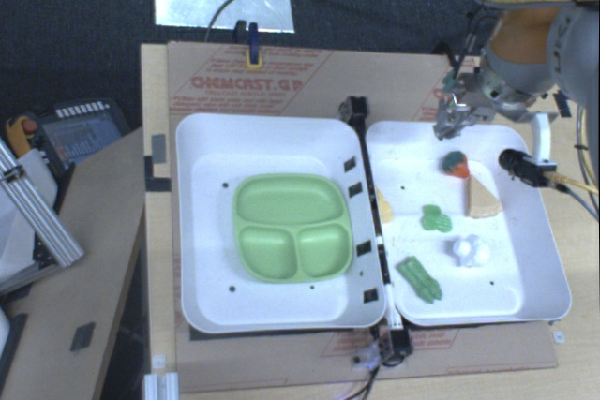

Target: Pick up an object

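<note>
Our tool (452, 124) hangs over the right bin (539, 281), above a red-and-green toy (456, 164); its grip we cannot tell.

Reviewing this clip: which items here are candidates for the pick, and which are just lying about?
Job items, in the right bin:
gripper, red and green toy, cheese wedge, green clump, white clump, green pod.

Lying about:
green divided tray in the left bin, yellow clamp, handheld controller.

two bins side by side
left bin (202, 201) holds a divided tray (291, 227); right bin (534, 267) holds small objects, gripper (453, 120) above its far edge.
</note>
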### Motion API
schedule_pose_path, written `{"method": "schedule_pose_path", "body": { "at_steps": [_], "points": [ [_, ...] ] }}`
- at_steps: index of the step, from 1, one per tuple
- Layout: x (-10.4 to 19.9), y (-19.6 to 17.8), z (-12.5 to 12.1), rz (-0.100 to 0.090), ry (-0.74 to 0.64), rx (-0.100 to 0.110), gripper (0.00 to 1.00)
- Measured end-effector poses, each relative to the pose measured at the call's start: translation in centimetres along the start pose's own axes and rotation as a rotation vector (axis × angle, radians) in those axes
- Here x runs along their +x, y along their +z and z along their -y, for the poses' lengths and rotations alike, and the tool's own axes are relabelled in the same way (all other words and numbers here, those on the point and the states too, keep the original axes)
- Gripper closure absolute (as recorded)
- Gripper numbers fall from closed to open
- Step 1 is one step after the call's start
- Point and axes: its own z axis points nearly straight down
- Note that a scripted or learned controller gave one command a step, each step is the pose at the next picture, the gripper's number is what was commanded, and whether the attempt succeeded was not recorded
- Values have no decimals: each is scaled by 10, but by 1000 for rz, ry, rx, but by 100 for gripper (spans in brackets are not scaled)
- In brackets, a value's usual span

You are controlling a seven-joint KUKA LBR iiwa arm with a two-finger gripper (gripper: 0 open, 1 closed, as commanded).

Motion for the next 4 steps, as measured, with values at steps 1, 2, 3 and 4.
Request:
{"method": "schedule_pose_path", "body": {
  "at_steps": [1,2,3,4],
  "points": [
    [0,-55,-2,0,-3,-1,100],
    [50,-53,7,-2,-6,5,100],
    [96,-49,-1,-2,-7,4,100],
    [138,-35,4,-2,-6,5,100]
  ]
}}
